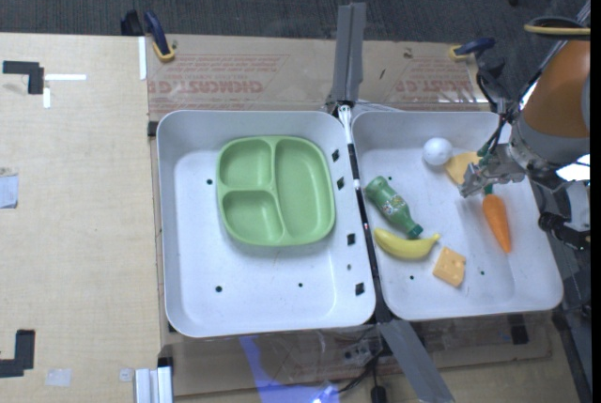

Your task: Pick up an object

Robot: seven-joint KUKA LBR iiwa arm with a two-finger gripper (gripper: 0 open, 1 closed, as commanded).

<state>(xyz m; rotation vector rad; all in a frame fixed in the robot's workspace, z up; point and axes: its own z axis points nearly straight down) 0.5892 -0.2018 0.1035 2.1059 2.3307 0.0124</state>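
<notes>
My gripper (481, 181) hangs low over the right part of the right bin (526, 298). It sits just above the top end of an orange carrot (498, 223) and beside a yellow wedge (457, 169), which it partly covers. A white ball (437, 150) lies left of the wedge. Toward the bin's left side, a green bottle (392, 207) lies tilted. A yellow banana (406, 245) rests below the bottle, and an orange-yellow cheese square (450, 267) lies to the banana's right.
The left bin (188, 298) holds a green divided plate (276, 191). A raised divider (355, 204) separates the two bins. The arm's orange band (563, 91) and cables stand over the right bin's right rim. Clamps sit on the bench's back edge.
</notes>
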